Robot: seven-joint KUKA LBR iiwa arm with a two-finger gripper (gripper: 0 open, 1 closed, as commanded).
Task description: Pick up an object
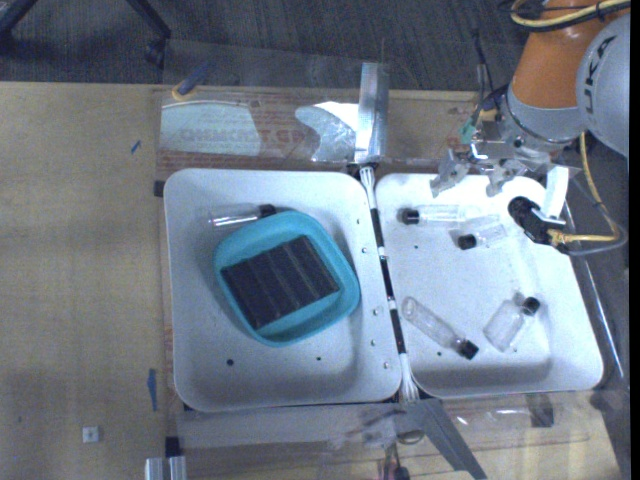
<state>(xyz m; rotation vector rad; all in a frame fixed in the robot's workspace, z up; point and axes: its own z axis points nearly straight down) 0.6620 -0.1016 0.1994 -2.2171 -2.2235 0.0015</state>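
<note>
Gripper [470, 168] is hanging over the right bin's [570, 358] back edge, clear vials [440, 327] lying scattered below, teal tray [287, 277] sitting in left bin [190, 348].

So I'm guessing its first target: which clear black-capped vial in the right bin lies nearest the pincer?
The clear plastic vial with a black cap along the right white bin's far edge, just below the pincer; the others lie nearer the front.

Fixed above the bench [80, 268], looking down at a slant from moderate height. Takes in both white bins side by side, left bin [190, 358] and right bin [570, 368], with the arm [565, 58] entering at upper right.
</note>
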